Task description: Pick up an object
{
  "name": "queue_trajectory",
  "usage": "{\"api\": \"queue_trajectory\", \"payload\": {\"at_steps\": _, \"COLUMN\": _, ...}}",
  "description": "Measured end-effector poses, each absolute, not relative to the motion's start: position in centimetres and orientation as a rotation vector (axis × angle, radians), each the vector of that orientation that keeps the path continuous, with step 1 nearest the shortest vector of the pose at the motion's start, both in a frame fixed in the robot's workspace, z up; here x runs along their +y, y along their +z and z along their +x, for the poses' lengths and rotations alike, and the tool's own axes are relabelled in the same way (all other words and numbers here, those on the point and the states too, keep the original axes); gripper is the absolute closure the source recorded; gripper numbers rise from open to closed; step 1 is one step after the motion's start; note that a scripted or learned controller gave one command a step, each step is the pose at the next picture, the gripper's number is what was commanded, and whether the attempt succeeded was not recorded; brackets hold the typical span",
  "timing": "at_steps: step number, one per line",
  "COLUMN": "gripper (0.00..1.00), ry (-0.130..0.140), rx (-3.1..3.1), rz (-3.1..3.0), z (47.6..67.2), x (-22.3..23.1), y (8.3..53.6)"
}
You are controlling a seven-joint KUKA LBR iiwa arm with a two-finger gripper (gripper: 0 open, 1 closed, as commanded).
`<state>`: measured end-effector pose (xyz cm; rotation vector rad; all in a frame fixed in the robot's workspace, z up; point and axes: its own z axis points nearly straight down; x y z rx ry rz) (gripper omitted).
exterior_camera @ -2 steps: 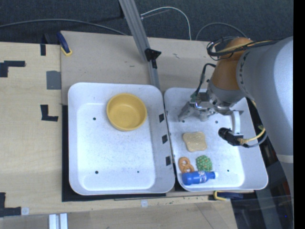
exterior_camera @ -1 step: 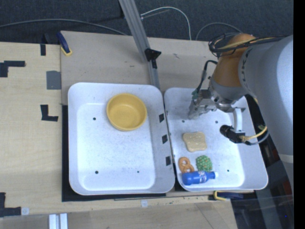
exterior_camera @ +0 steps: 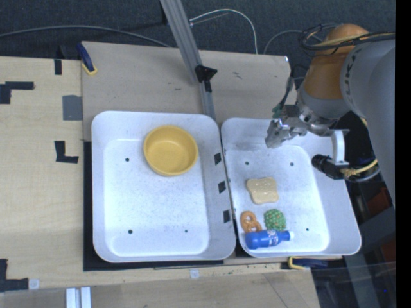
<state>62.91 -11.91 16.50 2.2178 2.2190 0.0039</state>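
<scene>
Target object: a pale beige slab, like a sponge or bread slice (exterior_camera: 262, 189), the likeliest pick; it lies flat near the middle of the right bin (exterior_camera: 334, 236), apart from the other items.
Other candidates: a small pretzel-like piece (exterior_camera: 250, 221), a green bumpy item (exterior_camera: 275, 219) and a blue bottle (exterior_camera: 268, 238) lying on its side, clustered at the near edge of the same bin, close together or touching.
Bottle axis: runs left to right, roughly along the bin's near wall.
Left bin: the left bin (exterior_camera: 109, 191) holds a yellow bowl (exterior_camera: 170, 149), upright, towards its far side.
Key relation: the beige slab lies nearer to the camera than the gripper (exterior_camera: 280, 135) and slightly to its left; the cluster lies farther on in the same direction.
Gripper place: over the far part of the right bin, near its far wall, well apart from every item.
Gripper state: whether it is spread or pressed together I cannot tell; nothing is seen in it.
Arm pose: the arm (exterior_camera: 334, 76) reaches in from the right, orange band above the wrist, tool pointing down into the bin.
Judged need: a move towards the near side, then a descent.
</scene>
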Motion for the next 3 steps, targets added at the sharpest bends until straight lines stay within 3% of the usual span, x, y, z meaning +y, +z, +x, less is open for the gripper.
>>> {"api": "queue_trajectory", "payload": {"at_steps": 1, "gripper": 1.00, "ry": 0.004, "rx": 2.219, "rz": 2.217, "z": 62.9, "x": -12.2, "y": 22.8}}
{"api": "queue_trajectory", "payload": {"at_steps": 2, "gripper": 1.00, "ry": -0.005, "rx": 2.223, "rz": 2.221, "z": 62.9, "x": -12.2, "y": 20.6}}
{"api": "queue_trajectory", "payload": {"at_steps": 3, "gripper": 1.00, "ry": -0.003, "rx": 2.230, "rz": 2.219, "z": 60.9, "x": -7.1, "y": 20.0}}
